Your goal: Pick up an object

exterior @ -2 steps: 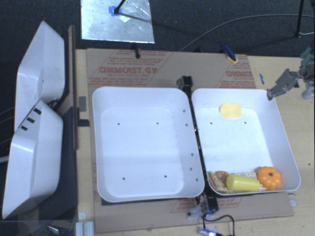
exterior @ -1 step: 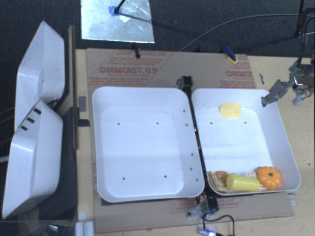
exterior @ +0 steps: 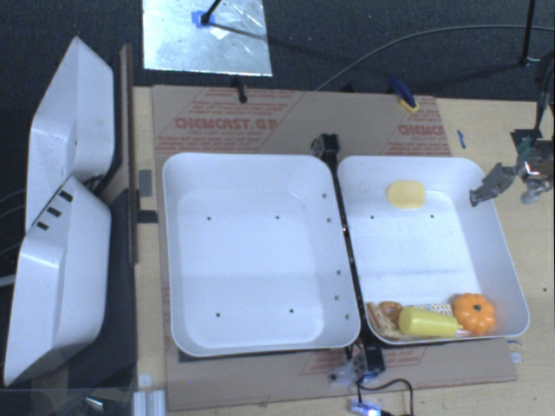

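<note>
While the gripper (exterior: 507,183) hangs at the right bin's (exterior: 507,258) far right rim, nothing lies between its fingers; their spread cannot be told. Near it in that bin rests a pale yellow disc (exterior: 406,194). Along the near wall sit a pumpkin (exterior: 474,313), a yellow cylinder (exterior: 427,322) and a pastry (exterior: 384,315).

Red print stands on the brown cardboard sheet (exterior: 286,111) that lies under the two bins. Above the left bin, in the upper middle of the frame, it reads roughly "CHEMCAST GP". A second red print of the same kind sits at the upper right, above the right bin, partly hidden and too blurred to read fully.
</note>
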`<state>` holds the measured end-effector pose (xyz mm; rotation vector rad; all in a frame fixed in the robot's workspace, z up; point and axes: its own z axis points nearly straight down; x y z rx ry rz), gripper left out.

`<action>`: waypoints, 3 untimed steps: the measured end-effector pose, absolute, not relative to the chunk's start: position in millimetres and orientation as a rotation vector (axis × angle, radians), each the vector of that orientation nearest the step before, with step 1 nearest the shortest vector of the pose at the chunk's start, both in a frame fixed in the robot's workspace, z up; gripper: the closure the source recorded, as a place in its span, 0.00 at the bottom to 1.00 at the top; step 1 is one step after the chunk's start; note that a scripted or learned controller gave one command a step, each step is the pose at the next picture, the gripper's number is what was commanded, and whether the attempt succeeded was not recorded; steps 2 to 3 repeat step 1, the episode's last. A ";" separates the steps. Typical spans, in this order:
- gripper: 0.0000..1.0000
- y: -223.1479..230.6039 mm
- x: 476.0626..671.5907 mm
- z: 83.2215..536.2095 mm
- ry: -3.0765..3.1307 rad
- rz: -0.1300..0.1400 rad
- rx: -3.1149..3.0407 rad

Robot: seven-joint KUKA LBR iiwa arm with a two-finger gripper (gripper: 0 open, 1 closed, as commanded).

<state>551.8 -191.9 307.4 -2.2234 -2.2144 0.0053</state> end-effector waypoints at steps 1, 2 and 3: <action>0.00 -178.5 513.1 417.5 -2.229 -0.010 -2.227; 0.00 -178.5 513.1 417.5 -2.229 -0.010 -2.227; 0.00 -178.5 513.1 417.5 -2.229 -0.010 -2.227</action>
